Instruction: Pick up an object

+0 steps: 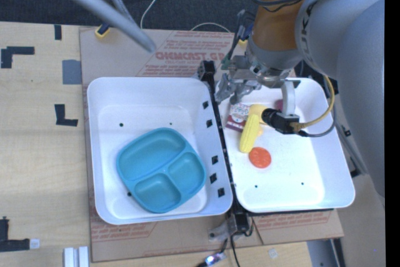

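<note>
The grey arm (350, 22) with its orange band fills the upper right and reaches down over the far end of the right bin (325, 187). Its gripper (236, 92) hangs at the bin's far left corner, close to the divider between the bins; how wide it stands, and whether it has hold of anything, I cannot tell from this slant.

The bench is pale wood with black marks along its left side, and a sheet of brown cardboard (181, 50) with red print lies under two white bins set side by side. Behind the bench the background is dark, and a grey bar crosses the upper left corner.

The left bin (103, 97) holds one blue divided plate (161, 169) with three sections, lying flat near its middle.

The right bin holds three small things just below the gripper. One yellow corn cob (251, 129) lies tilted, nearest, a little below and right of it. One small red-and-white packet (237, 114) sits beside the cob's upper end, almost under the gripper. One orange disc (260, 158) rests just past the cob's lower end, farthest from the gripper.
</note>
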Controlling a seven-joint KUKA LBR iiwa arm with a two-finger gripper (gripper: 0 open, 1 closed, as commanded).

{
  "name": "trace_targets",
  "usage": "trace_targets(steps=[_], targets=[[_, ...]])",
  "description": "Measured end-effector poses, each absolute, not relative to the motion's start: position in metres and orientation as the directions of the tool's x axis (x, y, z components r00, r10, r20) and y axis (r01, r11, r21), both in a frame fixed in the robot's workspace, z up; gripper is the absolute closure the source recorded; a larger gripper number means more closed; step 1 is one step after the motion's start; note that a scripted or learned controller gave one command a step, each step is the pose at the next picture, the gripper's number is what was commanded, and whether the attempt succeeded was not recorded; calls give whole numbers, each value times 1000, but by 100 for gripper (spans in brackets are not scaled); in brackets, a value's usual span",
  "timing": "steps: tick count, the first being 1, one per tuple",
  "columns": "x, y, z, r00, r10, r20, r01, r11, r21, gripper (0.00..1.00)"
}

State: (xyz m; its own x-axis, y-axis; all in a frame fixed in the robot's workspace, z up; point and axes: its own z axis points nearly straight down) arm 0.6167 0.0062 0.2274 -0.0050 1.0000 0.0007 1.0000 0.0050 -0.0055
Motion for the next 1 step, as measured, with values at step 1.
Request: trace_targets(steps=[1], targets=[[606, 56, 215, -6, 1000, 1, 1000, 6, -5, 100]])
